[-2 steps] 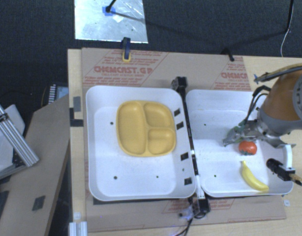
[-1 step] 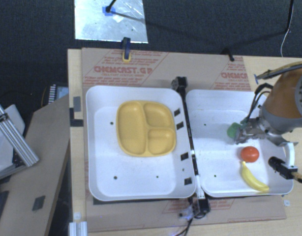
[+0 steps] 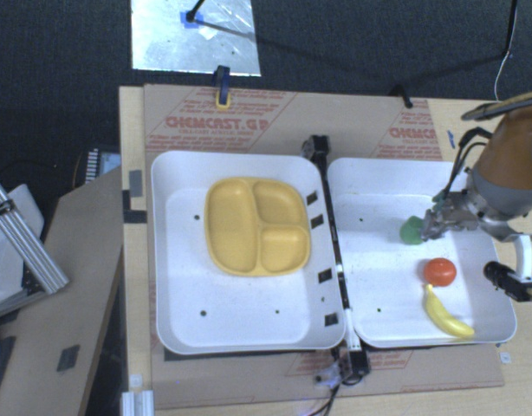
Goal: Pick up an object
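bkgd: dark carpet floor (image 3: 58,50) | shiny foil sheet (image 3: 195,22) top centre | aluminium frame (image 3: 19,232) left edge | tan bench (image 3: 93,258)

Arm (image 3: 509,176): bulky rounded link, top part orange-brown, lower part grey, smooth casing with a soft sheen. Orange section sits directly above the grey wrist housing. Thin black cable loops off the orange section on the side away from the gripper's tip, curving down toward the wrist. Gripper (image 3: 437,221): small, metallic grey, boxy, blurred; finger detail too small to make out. Just behind the gripper, the grey wrist widens into a rounded collar. Below the wrist, a pale bracket carries a short black cylindrical part with a dark tip. No markings or screws legible.
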You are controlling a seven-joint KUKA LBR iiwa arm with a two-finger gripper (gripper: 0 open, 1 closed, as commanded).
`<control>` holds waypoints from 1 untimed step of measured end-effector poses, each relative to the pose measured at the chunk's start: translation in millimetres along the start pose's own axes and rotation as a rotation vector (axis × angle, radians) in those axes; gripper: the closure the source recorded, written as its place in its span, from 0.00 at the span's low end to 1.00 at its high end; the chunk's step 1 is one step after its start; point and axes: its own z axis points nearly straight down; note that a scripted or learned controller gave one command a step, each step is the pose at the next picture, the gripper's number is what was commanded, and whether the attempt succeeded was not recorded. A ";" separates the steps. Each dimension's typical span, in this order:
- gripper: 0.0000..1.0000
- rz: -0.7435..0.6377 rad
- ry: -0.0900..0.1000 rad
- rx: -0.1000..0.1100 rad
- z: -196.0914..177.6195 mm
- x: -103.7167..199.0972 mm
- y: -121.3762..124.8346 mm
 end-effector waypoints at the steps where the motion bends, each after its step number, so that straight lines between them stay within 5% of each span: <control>1: 1.00 0.000 -0.001 -0.003 -61.3 -5.9 -3.6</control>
